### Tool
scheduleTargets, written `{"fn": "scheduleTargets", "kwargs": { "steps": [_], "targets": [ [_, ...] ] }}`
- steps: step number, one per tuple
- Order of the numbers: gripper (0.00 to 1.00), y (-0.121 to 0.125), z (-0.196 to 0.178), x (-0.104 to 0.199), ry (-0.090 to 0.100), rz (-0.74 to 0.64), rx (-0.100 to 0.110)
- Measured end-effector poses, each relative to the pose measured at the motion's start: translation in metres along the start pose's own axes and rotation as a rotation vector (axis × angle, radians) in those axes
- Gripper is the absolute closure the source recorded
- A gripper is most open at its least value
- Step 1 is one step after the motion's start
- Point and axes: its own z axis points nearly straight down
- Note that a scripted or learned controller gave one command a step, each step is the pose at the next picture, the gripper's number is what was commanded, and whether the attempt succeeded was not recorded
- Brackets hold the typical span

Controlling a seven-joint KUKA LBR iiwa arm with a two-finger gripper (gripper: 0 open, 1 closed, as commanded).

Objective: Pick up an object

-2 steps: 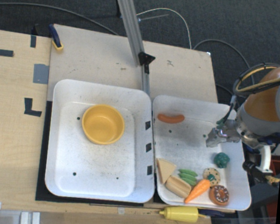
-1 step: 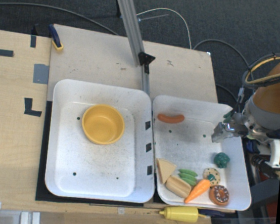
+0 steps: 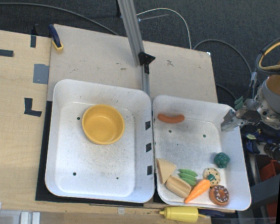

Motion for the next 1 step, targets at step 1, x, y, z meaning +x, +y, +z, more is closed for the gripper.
{"fn": "scheduleTargets", "kwargs": {
  "steps": [1],
  "targets": [
    [1.0,0.0009,-0.0032,0.0535,0.004,-0.004,0.006]
  ]
}}
